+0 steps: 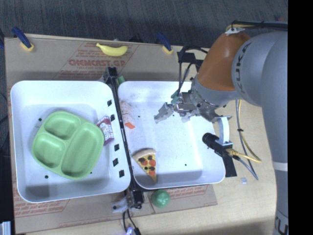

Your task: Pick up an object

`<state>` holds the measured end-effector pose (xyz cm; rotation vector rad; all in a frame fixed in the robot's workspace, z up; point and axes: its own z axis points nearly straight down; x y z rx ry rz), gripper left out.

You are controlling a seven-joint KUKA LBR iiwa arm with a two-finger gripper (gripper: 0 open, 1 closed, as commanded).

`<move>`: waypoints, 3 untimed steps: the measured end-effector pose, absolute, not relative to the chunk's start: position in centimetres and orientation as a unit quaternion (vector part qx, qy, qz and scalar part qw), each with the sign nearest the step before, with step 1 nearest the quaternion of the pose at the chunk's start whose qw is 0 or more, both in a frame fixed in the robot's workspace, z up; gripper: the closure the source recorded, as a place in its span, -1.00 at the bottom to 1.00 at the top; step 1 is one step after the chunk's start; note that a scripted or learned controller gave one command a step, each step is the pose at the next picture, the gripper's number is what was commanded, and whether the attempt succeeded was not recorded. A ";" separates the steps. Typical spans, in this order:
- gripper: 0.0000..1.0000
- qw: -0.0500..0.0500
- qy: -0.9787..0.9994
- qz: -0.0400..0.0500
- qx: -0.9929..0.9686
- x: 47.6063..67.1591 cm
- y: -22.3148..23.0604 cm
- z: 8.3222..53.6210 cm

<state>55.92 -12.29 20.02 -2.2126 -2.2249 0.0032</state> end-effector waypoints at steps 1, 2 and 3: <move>-1.00 0.002 -0.710 0.002 -0.705 58.5 -11.6 14.1; 1.00 0.002 -0.711 0.003 -0.703 58.6 -11.6 15.1; -1.00 0.002 -0.711 0.003 -0.703 58.6 -11.6 15.1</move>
